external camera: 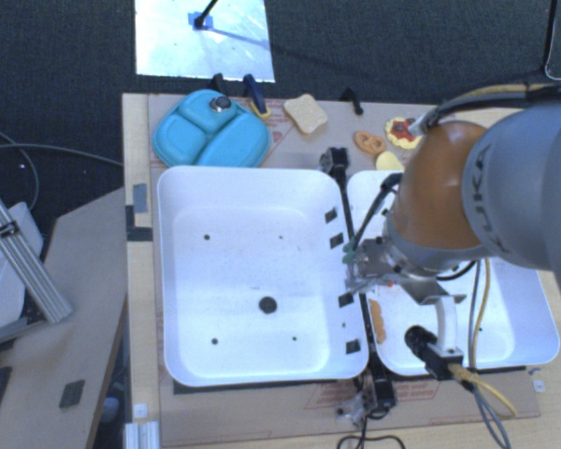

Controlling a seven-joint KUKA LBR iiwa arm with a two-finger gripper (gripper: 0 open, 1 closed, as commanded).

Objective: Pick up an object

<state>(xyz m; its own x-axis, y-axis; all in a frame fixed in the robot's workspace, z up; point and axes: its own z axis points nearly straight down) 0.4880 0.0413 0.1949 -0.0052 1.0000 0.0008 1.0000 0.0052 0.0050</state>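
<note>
Where the two glossy white bins meet, the grey arm [505, 190] with its orange band hangs over the right bin [533, 330]; whether its gripper [374, 271] grips anything, I cannot tell. A slim orange stick [378, 321] lies just below it. A small dark disc [267, 304] sits in the left bin [252, 195].

I see a blue tray [210, 131] behind my left bin [252, 363], toast [306, 113] beside it, silver sheet [203, 24] beyond.
</note>
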